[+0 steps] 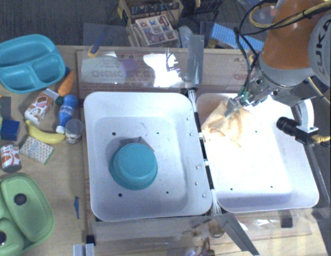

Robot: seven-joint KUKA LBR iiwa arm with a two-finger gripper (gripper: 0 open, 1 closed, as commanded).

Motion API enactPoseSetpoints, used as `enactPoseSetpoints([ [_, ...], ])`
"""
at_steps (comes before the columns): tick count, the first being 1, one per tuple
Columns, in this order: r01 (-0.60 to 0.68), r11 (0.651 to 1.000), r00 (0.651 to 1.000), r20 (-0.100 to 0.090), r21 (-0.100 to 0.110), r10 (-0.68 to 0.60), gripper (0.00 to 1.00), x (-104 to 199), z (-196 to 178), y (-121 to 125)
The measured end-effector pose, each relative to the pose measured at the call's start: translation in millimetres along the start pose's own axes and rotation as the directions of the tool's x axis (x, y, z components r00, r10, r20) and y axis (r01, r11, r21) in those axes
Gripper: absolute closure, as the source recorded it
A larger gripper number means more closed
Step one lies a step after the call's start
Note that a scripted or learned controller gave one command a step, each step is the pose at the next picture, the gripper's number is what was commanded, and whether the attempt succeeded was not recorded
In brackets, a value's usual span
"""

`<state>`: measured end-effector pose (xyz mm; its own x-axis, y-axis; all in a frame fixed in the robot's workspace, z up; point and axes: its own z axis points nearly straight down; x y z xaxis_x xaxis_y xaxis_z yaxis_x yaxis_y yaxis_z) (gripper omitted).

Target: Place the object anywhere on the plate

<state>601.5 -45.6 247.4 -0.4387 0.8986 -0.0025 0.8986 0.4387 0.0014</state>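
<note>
A round teal plate (133,166) lies in the middle of the left bin (101,111). A pale tan, floppy object (225,126) rests in the upper left part of the right bin (293,196), washed out by bright light. My gripper (234,105) hangs from the orange-banded wrist at the object's upper edge and seems to touch it. Glare and the slanted view blur the gripper's tip. It stands well to the right of the plate, across the wall between the bins.
Left of the bins lie a blue divided tray (29,62), a banana (44,134), a small blue bottle (65,112), a can (73,129) and a green tray (18,217). A black fitting (291,127) juts over the right bin's right side.
</note>
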Motion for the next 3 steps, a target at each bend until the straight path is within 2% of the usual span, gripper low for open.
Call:
enactPoseSetpoints([
  [1,0.088,0.996,0.996,-0.002,0.000,-0.088,1.00,84.1,47.0,6.2],
  [2,0.213,0.977,0.977,-0.004,0.002,-0.213,1.00,178.7,12.3,-4.1],
  [3,0.463,0.886,0.886,0.000,-0.004,-0.463,1.00,219.7,-18.8,20.1],
])
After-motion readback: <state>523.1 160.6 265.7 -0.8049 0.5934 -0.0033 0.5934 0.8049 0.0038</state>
